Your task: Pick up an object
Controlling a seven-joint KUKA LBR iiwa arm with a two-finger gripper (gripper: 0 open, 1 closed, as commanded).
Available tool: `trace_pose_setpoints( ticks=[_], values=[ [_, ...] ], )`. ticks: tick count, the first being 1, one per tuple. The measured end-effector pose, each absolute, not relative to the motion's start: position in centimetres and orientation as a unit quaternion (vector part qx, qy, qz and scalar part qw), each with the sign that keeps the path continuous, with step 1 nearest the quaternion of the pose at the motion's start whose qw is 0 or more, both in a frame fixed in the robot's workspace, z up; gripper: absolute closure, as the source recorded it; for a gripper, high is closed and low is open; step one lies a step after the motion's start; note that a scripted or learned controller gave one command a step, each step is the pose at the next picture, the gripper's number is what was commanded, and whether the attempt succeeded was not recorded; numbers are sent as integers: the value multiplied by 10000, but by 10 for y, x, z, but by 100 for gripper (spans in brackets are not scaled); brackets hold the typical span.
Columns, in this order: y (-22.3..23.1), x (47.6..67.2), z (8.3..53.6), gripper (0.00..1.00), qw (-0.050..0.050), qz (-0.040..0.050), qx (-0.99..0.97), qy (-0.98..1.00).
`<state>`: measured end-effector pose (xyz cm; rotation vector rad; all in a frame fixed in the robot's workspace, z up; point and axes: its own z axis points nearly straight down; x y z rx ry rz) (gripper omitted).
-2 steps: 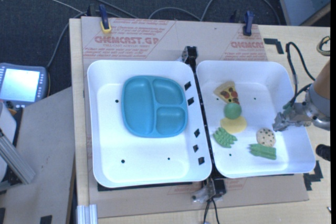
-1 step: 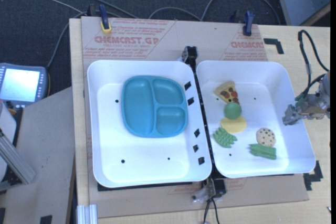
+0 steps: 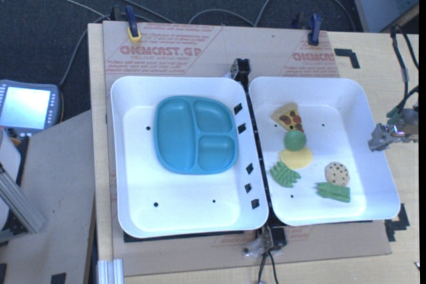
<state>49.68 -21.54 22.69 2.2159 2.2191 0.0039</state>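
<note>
the gripper (image 3: 385,136) sits at the right edge of the frame outside the right bin (image 3: 359,103), its state impossible to tell, and since the pizza slice (image 3: 288,117), green ball (image 3: 295,140) and yellow piece (image 3: 296,157) crowd together mid-bin, a descent could nudge neighbours and close on nothing.
</note>
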Motion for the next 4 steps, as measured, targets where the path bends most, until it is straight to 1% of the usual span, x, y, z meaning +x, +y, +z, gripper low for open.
trace_pose_setpoints(
  ticks=[1,2,3,4],
  values=[
    [-215,498,245,100,18,9,7064,7078],
    [-168,523,252,100,7,14,7045,7097],
    [-113,552,243,100,4,12,7045,7097],
    [-68,567,230,100,-12,6,7051,7091]
  ],
)
